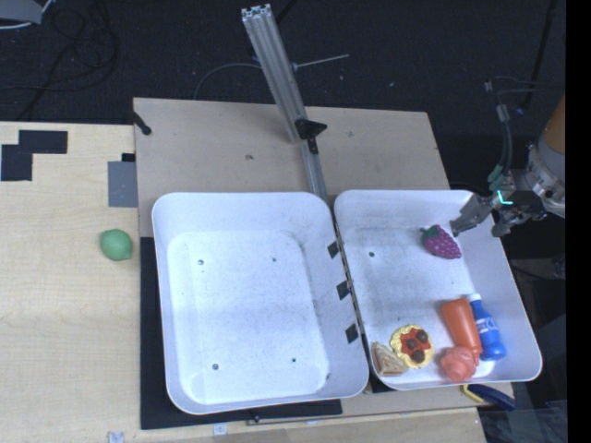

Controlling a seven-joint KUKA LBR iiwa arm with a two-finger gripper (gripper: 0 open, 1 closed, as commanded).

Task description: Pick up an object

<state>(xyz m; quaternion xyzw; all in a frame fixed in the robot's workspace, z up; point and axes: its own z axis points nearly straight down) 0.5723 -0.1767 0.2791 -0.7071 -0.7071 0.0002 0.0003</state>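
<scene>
A grey robot arm reaches in from the right over the far right corner of the right bin (397, 275), its gripper (464, 220) poised low at the bin's right rim, just beside a purple toy grape bunch (442, 242). From this angle it cannot be told whether the pincer is apart or together, and nothing can be seen clamped in it. The grape bunch lies on the bin floor near the far right corner, well apart from the other toys gathered along the near edge: an orange bottle (459, 323) and a blue-and-white bottle (486, 329) lying side by side and touching, a pink-red lump (459, 365) at the orange bottle's near end, a round yellow piece dotted red and dark (412, 345), and a tan wedge (389, 360) at the near left corner. The left bin (240, 293) sits alongside. A green ball (116, 245) rests on the wooden bench (55, 284), left of both bins.
</scene>
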